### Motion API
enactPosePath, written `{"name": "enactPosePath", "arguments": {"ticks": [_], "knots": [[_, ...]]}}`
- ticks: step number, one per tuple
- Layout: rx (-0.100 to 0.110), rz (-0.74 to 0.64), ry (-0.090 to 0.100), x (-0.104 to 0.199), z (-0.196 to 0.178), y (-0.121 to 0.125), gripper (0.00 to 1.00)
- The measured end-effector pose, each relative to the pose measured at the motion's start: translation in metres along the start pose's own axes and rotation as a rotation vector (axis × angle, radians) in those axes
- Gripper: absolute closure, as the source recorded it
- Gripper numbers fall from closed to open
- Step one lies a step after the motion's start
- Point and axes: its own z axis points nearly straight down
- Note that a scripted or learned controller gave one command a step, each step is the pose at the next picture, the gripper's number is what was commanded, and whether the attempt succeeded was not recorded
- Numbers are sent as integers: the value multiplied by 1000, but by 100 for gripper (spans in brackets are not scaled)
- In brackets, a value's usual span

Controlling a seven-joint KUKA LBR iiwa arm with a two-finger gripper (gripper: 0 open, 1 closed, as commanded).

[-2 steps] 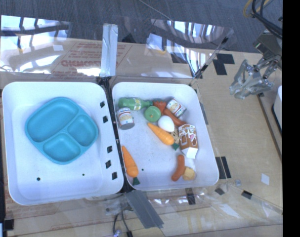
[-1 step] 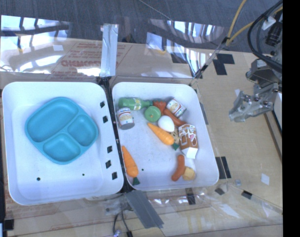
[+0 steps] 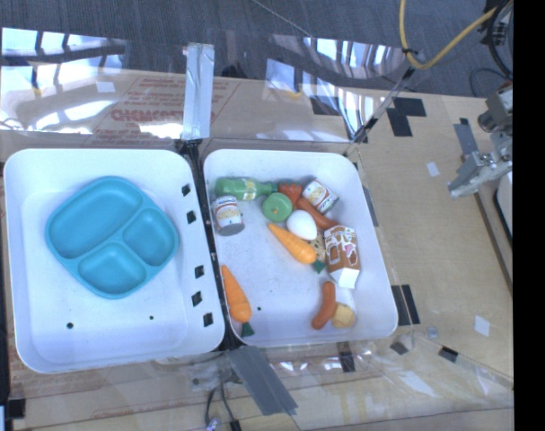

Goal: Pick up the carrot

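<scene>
worktop: a tan board spans the frame and carries two white bins side by side, so everything sits within the arm's reach from the right.
left bin: fills the left half of the frame; it holds a blue divided tray, likely the drop-off spot for sorted items.
right bin: centre of the frame; the play food is heaped along its upper and right side, jumbled as if tipped in.
carrot: lies by itself at the lower left of the right bin, along the wall next to the left bin, tip toward the upper left, green stub toward the lower right; orange, tapered, smooth.
second carrot: another orange, tapered piece in the middle of the right bin, touching a white egg and crowded by neighbours, so judged the harder pick.
small can: stands upper left in the right bin, apart from the lone carrot.
jaws: cannot tell their state.
</scene>
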Motion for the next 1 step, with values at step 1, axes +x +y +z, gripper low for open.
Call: {"name": "enactPosePath", "arguments": {"ticks": [1], "knots": [[-7, -408, -6, -19, 28, 31, 100]]}}
